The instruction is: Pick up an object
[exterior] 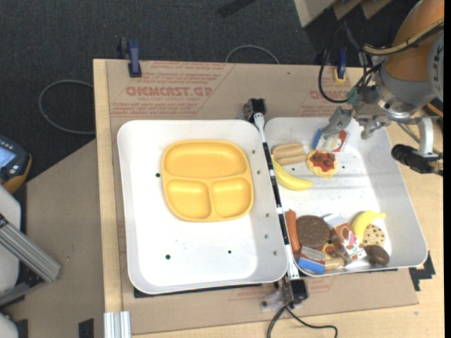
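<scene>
While a smooth yellow plastic tray (206, 179) sits in the left bin (141, 245), the arm (416, 55) reaches over the right bin (402, 189); its fingers (337, 128) spread apart, grasping nothing.

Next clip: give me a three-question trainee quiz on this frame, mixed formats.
1. True or false: the yellow tray lies in the left bin.
2. Which item touches the banana at its upper end? A) bun B) cookie C) sausage
3. Fill in: the tool hangs over the ___ bin, near the pizza.

Key: 1 true; 2 A; 3 right.
</scene>
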Robot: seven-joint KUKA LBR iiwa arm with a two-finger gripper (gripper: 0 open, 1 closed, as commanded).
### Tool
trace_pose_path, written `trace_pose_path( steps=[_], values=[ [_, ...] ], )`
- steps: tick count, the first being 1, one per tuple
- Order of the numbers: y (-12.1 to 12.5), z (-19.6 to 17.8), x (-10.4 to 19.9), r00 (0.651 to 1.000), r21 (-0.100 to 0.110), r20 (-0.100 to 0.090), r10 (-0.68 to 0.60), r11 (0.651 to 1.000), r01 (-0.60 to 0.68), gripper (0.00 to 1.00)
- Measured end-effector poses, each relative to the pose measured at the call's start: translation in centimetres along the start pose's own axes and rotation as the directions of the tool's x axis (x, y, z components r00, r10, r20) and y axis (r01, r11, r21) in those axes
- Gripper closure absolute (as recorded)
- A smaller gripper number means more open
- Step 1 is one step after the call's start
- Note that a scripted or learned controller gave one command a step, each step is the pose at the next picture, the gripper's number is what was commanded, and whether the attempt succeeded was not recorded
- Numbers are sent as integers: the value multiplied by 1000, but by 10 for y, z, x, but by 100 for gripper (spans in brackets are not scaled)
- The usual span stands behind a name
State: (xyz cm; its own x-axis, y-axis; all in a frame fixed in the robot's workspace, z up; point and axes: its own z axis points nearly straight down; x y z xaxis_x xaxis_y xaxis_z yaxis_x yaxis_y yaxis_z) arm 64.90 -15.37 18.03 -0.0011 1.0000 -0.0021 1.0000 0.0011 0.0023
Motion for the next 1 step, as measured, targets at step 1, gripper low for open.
trace_pose_path(
  steps=[1],
  values=[
    [-25, 99, 18, 1000, 11, -4, 1, 1000, -1, 0]
  ],
)
